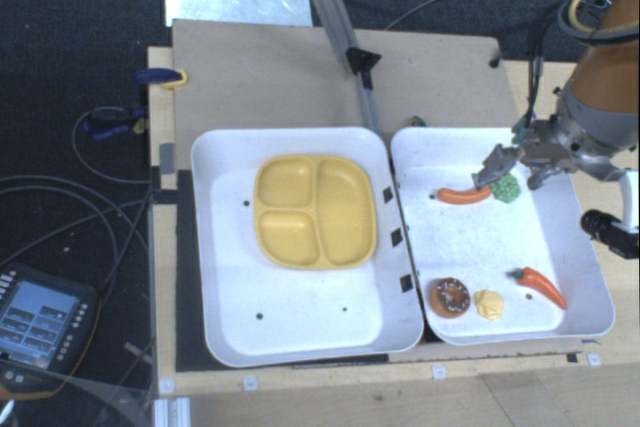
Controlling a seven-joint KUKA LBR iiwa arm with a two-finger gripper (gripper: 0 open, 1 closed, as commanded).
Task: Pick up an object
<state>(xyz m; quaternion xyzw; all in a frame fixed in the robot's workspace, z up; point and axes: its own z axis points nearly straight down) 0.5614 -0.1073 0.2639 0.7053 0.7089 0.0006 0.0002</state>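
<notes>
Hovering spread over the broccoli [506, 188] and sausage [464, 196], the pincer [520, 167] grips nothing; pickup remains undone.

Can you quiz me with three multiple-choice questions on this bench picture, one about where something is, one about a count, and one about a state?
1. Where does the yellow divided plate lie?
A. in the left bin
B. in the right bin
C. on the floor

2. How many toy foods lie in the right bin?
A. two
B. five
C. eight

3. How does the gripper stand?
A. parked over the left bin
B. low over the green broccoli
C. resting on the donut

Answers: 1 A, the plate sits inside the left bin. 2 B, sausage, broccoli, donut, yellow piece, carrot. 3 B, its fingers reach down beside the broccoli.
</notes>
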